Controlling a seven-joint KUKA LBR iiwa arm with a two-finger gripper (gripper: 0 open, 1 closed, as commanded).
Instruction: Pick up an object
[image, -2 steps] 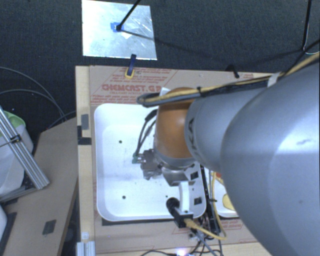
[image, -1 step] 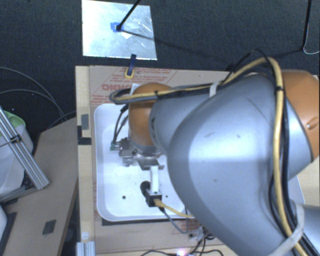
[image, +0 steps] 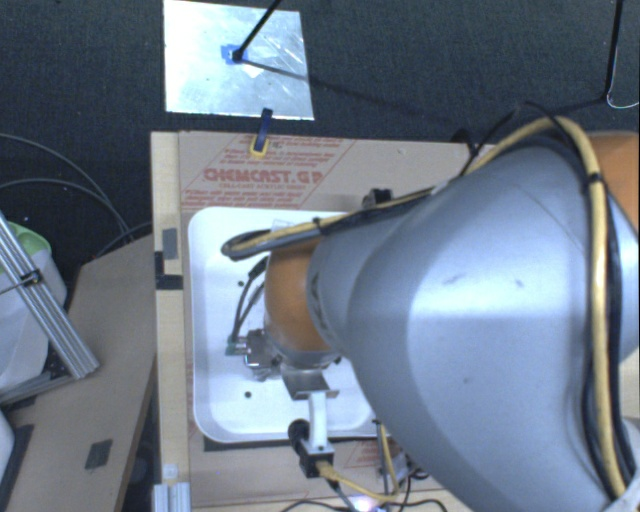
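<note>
From where I stand the arm (image: 480, 330) blocks most of the bench, its grey bulk swinging in from the right and its orange band (image: 290, 300) dipping down over the left bin (image: 210, 240). The gripper (image: 256, 350) sits low in the middle of that bin, close to the white floor. Whether it is wide, narrow or closed on something I cannot tell, since the wrist and its cables cover it from above. The object it is after is hidden too. My guess is that it lies right under the wrist, because the bare parts of the bin carry nothing but a couple of small dark specks (image: 248, 393). So I judge the reach into the bin to be done, while the grasp itself is unconfirmed and the lift clear of the bin is still to come. Nothing in sight is raised off the floor of the bin yet, so I would not call this a pick
</note>
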